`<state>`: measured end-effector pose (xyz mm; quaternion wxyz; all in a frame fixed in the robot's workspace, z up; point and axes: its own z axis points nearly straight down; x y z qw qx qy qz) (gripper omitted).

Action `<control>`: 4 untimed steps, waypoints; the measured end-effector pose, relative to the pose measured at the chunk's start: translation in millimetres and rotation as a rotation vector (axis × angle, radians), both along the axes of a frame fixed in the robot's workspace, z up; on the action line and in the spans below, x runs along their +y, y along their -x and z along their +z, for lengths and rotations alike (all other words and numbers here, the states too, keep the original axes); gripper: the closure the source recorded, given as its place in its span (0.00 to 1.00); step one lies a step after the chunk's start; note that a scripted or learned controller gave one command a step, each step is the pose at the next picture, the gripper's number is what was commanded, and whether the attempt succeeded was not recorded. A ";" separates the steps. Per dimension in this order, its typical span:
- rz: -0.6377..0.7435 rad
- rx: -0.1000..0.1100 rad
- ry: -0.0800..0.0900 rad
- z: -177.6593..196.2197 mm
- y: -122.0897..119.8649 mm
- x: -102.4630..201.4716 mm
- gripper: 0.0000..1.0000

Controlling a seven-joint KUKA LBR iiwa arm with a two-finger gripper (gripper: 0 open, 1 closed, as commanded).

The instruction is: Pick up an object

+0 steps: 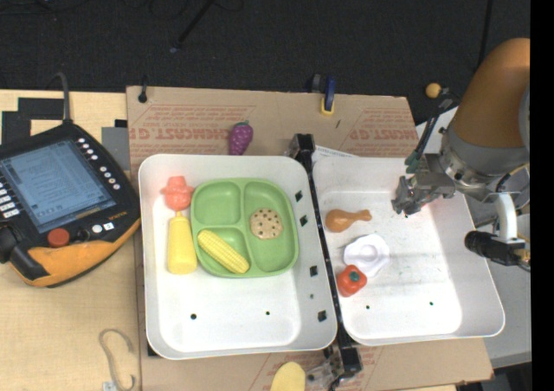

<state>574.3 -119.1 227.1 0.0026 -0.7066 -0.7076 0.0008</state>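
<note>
My gripper [404,204] hangs over the upper right part of the right bin [467,311], with nothing visible between its fingers. To its left in that bin lies a brown drumstick [346,220]. Below that sit a white cup-like piece [367,253] and a red pepper with a green stem [351,280]. The left bin [225,329] holds a green divided plate [216,208] with a corn cob [223,251] and a cookie [265,223] on it. Beside the plate lie a yellow bottle [180,244] and a pink toy [177,194].
A purple grape toy [241,136] lies on the cardboard behind the left bin. A control pendant [56,195] rests on the bench at the far left. A yellow object [288,376] sits at the front edge below the bins. A black divider [316,242] runs between the bins.
</note>
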 end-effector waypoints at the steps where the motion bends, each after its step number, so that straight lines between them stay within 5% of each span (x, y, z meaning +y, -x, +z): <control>1: 0.001 0.001 0.000 -10.4 24.1 45.3 1.00; 2: 0.000 -0.001 0.000 -0.3 44.9 77.0 1.00; 4: -0.002 -0.002 0.002 0.1 29.1 74.4 1.00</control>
